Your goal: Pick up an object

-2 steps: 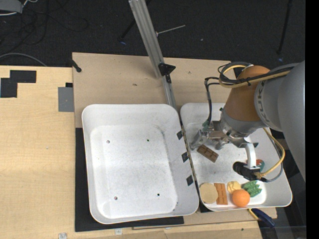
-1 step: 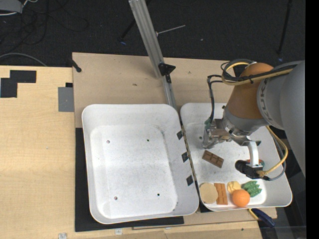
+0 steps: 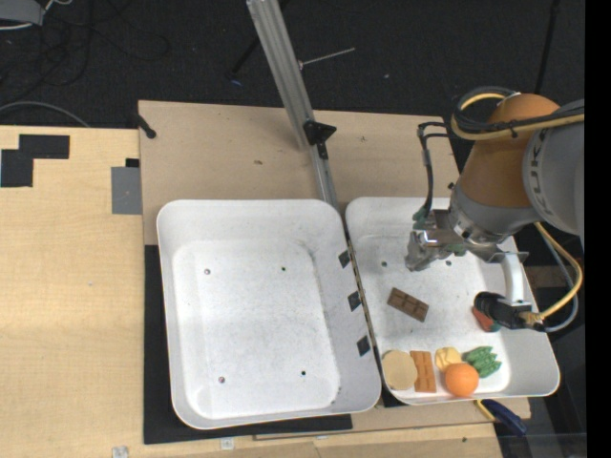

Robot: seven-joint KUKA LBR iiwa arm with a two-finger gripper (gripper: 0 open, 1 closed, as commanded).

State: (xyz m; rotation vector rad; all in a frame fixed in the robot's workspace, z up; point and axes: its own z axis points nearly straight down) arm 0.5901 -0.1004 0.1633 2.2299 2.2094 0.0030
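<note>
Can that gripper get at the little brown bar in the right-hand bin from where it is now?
Probably yes. The brown bar lies alone on bare floor of the right bin, apart from the toy food at its near edge; the gripper is close by with nothing between.

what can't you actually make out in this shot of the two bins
- Camera view: the floor of the right bin under the gripper and wrist is hidden by the arm.
- Camera view: the bin's far right rim is covered by the arm.
- Camera view: the yellow piece and the green piece are too small to identify.
</note>
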